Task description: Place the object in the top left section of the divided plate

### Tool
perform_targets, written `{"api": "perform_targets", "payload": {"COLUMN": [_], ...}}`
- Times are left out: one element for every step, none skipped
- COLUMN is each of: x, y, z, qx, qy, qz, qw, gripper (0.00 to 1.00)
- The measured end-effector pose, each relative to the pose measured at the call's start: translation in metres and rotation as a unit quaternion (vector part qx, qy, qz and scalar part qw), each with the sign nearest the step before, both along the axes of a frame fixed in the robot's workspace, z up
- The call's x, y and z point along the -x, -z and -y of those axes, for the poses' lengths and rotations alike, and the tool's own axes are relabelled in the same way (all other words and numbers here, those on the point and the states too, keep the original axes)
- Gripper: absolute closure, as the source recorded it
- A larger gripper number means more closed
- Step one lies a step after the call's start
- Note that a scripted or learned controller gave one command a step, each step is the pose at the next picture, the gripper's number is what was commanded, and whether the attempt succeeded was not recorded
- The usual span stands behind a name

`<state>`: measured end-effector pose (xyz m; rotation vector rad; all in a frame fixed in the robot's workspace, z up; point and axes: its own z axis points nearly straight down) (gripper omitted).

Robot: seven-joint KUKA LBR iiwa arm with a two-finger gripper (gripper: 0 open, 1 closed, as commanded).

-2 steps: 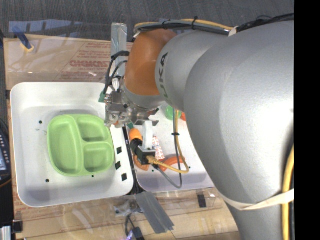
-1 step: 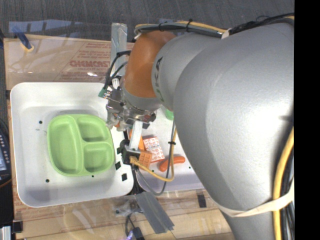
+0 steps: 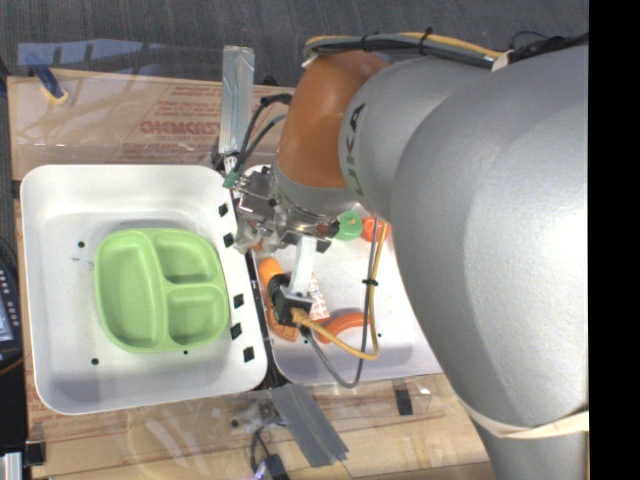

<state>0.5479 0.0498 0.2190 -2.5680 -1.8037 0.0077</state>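
A light green divided plate (image 3: 160,288) lies in the left white bin (image 3: 60,368), with one long section on its left and two smaller ones on its right; nothing lies on it. My gripper (image 3: 258,230) hangs low over the right bin (image 3: 400,353), close to the wall between the two bins. Below it an orange object (image 3: 271,268) lies by that wall. A green round piece (image 3: 350,228) and a small orange piece (image 3: 373,231) show just right of the wrist. Another orange object (image 3: 345,322) lies further toward the front.
The big grey arm with its orange band (image 3: 320,118) covers most of the right bin. Black tabs line the wall (image 3: 240,303) between the bins. A cardboard sheet (image 3: 130,113) lies behind the bins.
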Motion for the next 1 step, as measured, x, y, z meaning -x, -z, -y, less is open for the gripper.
{"api": "perform_targets", "payload": {"x": [0.0088], "y": [-0.0112], "z": [0.0115], "qx": [0.0014], "qy": [0.147], "qz": [0.000], "qw": [0.9891], "gripper": [1.00]}}
